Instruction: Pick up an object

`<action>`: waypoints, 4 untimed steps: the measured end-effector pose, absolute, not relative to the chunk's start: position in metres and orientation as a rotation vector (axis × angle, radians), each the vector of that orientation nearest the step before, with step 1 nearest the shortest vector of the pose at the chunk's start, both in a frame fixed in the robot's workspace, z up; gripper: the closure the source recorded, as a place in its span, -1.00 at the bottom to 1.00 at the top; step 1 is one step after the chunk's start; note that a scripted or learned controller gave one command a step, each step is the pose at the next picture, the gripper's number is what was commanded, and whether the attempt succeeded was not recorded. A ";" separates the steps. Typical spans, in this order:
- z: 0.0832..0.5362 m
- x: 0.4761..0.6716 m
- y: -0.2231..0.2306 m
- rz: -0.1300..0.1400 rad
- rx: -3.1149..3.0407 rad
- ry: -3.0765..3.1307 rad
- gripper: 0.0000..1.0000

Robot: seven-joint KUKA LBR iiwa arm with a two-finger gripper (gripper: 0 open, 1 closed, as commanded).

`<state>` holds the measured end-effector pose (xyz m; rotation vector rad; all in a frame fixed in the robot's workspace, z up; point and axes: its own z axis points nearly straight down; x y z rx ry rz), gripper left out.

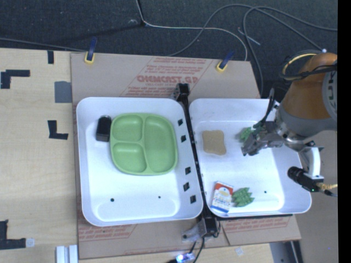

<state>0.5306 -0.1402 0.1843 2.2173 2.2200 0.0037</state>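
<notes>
Two white bins sit on my desk. My fingers (pixel 251 146) hover low in the right bin (pixel 274 199), touching a green item (pixel 245 134); whether they grip it I cannot tell. Nearby lies a tan sponge (pixel 214 142).

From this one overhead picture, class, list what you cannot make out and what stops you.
1. The gripper in the right bin: its fingers are too small and dark to read.
2. The green item beside the gripper: partly hidden by it, so contact or shape is unclear.
3. The small carton: print too small to read.
4. The arm: cut off by the right edge.
5. The black block by the green tray: too blurred to identify.
</notes>
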 end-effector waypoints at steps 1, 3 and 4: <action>0.238 0.523 -0.134 0.004 2.217 2.221 1.00; 0.273 0.523 -0.084 0.001 2.215 2.229 1.00; 0.270 0.526 -0.025 0.000 2.214 2.231 1.00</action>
